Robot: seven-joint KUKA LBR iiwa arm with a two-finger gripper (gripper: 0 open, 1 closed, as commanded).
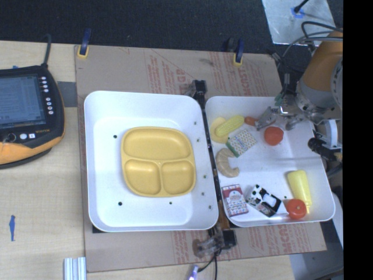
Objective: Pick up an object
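Now the pincer (281,119) hangs low in the right bin (326,174), fingers spread apart, gripping nothing.

Just below it sits a red tomato (273,135), close to the fingertips but not between them. Off to its left lie a yellow corn cob (228,127) and a patterned card (242,140). Further left, the other bin (105,174) holds a yellow divided plate (158,160).

Robotics lab: teach pendant (26,112), clamped cardboard (169,69) bench.
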